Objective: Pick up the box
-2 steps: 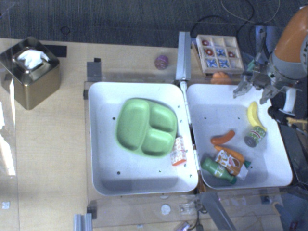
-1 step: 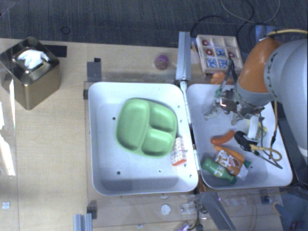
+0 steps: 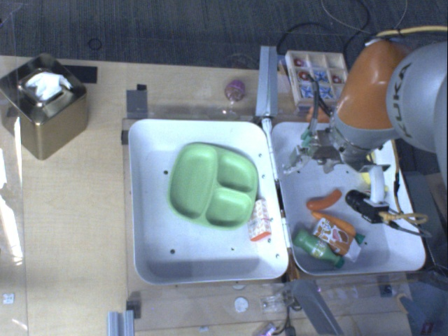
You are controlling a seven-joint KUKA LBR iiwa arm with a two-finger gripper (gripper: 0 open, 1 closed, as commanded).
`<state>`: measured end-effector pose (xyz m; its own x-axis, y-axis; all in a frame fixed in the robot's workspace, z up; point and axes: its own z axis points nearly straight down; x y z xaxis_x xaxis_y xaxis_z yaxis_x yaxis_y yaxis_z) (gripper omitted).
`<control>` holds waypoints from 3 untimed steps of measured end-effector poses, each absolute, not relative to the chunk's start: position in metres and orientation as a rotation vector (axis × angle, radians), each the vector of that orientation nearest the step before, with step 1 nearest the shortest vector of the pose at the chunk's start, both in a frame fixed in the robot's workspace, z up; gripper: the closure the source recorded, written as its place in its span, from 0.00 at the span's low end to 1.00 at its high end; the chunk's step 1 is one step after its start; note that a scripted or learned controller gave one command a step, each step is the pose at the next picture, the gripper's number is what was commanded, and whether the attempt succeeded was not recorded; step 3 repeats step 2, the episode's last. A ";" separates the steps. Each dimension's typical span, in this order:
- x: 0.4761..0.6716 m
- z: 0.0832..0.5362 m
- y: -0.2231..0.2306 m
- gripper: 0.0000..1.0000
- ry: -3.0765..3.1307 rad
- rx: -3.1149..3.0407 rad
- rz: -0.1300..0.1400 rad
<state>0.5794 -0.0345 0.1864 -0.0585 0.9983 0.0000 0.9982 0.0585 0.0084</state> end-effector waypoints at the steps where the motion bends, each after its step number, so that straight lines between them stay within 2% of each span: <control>1: 0.581 0.138 -0.099 0.00 2.321 2.113 0.004; 2: 0.541 0.090 -0.104 0.00 2.340 2.072 0.015; 3: 0.541 0.090 -0.104 0.00 2.340 2.072 0.015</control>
